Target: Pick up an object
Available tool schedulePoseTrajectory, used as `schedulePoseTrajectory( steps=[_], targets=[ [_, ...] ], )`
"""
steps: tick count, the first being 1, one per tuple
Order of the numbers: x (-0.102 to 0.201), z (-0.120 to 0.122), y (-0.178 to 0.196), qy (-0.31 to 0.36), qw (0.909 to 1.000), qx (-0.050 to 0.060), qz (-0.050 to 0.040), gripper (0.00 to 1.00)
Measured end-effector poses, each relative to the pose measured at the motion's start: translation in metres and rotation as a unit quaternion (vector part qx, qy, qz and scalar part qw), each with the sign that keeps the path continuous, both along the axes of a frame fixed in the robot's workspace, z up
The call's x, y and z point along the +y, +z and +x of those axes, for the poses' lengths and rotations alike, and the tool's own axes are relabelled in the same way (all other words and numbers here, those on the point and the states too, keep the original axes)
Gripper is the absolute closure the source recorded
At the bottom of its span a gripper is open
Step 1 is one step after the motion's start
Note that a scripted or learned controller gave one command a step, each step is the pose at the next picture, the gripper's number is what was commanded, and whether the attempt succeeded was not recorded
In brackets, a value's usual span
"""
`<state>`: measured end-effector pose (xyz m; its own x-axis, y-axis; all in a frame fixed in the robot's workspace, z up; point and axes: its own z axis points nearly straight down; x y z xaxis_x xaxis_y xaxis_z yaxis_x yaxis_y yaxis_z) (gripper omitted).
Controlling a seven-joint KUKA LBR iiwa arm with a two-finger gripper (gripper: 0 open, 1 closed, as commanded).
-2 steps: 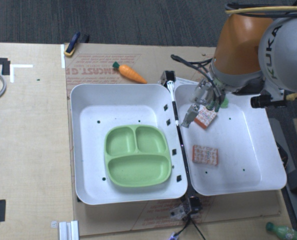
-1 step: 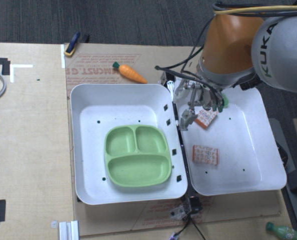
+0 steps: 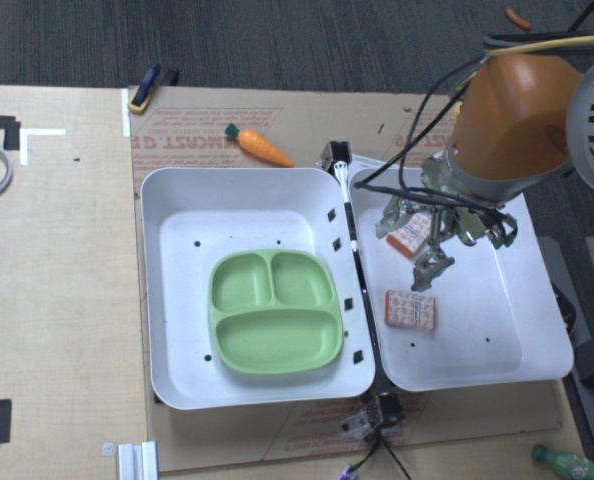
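At lower center-right of the frame, a small red-and-white packet (image 3: 410, 311) lies flat in the right bin (image 3: 507, 353). Just above it hangs the gripper (image 3: 429, 268); whether it grasps anything cannot be told. The left bin (image 3: 177, 368) holds a green divided plate (image 3: 275, 311). Farther up, a toy carrot (image 3: 259, 144) lies on cardboard.
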<state>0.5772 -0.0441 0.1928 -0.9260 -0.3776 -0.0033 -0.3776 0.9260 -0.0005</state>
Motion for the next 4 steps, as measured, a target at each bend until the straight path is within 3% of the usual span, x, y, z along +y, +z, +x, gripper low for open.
schedulePoseTrajectory(
  steps=[1, 2, 3, 4],
  targets=[
    [-0.049, 0.032, -0.058, 0.04, 0.9992, 0.0, -0.0001, 0.0],
    [-0.048, 0.033, -0.1, 0.116, 0.9933, 0.0, 0.0001, 0.0],
    [-0.047, 0.034, -0.09, 0.114, 0.9935, -0.002, 0.0009, 1.0],
    [-0.009, 0.014, 0.041, 0.104, 0.9946, -0.001, -0.0003, 1.0]
  ],
)
